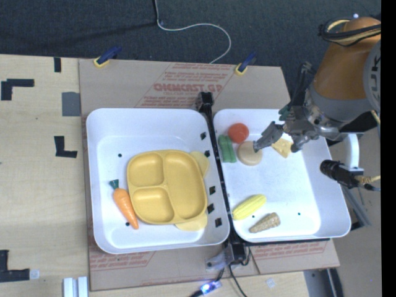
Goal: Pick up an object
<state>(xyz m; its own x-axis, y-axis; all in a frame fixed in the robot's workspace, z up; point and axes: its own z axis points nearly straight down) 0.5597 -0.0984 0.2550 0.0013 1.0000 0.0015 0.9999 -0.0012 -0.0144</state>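
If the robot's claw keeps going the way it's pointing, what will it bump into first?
Probably the round tan piece. The gripper points down toward the left, and that piece lies right by its nearer fingertip. The yellow cheese wedge sits beneath it, though depth is hard to judge.

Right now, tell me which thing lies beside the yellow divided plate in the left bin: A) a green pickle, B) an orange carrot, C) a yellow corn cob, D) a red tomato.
B: the orange carrot lies against the left edge of the yellow divided plate in the left bin; the other foods sit in the right bin.
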